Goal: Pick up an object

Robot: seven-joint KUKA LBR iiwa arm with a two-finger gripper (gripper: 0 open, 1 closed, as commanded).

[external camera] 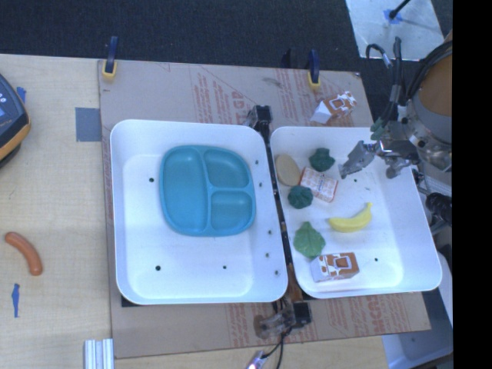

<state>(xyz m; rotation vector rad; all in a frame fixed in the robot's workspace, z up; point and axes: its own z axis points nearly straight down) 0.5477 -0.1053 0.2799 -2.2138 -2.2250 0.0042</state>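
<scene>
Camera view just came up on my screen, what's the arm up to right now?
The arm's end effector hangs over the upper part of the right bin, with nothing visibly between its fingers. Nearest to it in that bin are a dark green toy and a small red-and-white carton; a banana, two more green pieces, a tan piece and a second carton also lie there. The left bin holds a blue divided plate. Nothing has been picked up yet.
</scene>
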